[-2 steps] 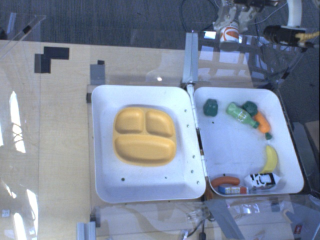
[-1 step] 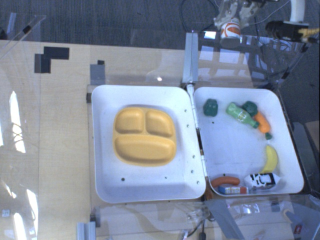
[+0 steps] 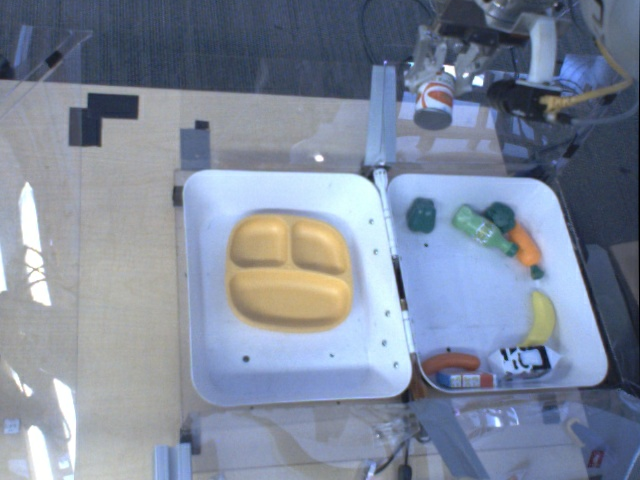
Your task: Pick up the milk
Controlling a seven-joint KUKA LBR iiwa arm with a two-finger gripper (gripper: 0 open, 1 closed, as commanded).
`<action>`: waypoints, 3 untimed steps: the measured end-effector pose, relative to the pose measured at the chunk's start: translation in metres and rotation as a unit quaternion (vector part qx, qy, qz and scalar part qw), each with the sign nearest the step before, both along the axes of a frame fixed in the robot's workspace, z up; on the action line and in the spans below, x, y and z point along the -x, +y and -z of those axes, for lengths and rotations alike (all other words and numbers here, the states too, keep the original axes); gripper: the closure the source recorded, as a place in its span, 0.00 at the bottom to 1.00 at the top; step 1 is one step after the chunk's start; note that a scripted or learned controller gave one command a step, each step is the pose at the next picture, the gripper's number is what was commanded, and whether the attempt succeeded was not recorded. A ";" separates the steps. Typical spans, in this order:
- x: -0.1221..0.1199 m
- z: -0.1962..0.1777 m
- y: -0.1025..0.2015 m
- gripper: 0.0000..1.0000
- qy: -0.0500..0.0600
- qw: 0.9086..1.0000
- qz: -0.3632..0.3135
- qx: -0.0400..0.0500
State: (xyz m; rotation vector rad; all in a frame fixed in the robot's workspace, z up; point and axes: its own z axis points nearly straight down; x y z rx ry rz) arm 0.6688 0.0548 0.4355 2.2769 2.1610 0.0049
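The milk (image 3: 525,361), a small white carton with black patches, lies on its side in the front right corner of the right bin (image 3: 455,298). My gripper (image 3: 440,76) is raised high beyond the back edge of that bin, far from the milk. A small white can with a red band (image 3: 435,100) hangs between its fingers, tilted, with its grey end down.
In the right bin lie a green block (image 3: 421,215), a green bottle (image 3: 480,228), a dark green piece (image 3: 499,214), a carrot (image 3: 525,246), a banana (image 3: 541,318) and a sausage (image 3: 452,362) beside the milk. A yellow divided tray (image 3: 290,271) sits in the left bin (image 3: 205,298).
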 end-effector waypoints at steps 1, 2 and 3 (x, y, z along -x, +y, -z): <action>-0.001 -0.012 0.001 1.00 -0.003 1.000 -0.003 0.000; -0.001 -0.024 0.002 1.00 -0.005 1.000 -0.005 0.000; -0.002 -0.035 0.004 1.00 -0.008 1.000 -0.008 0.001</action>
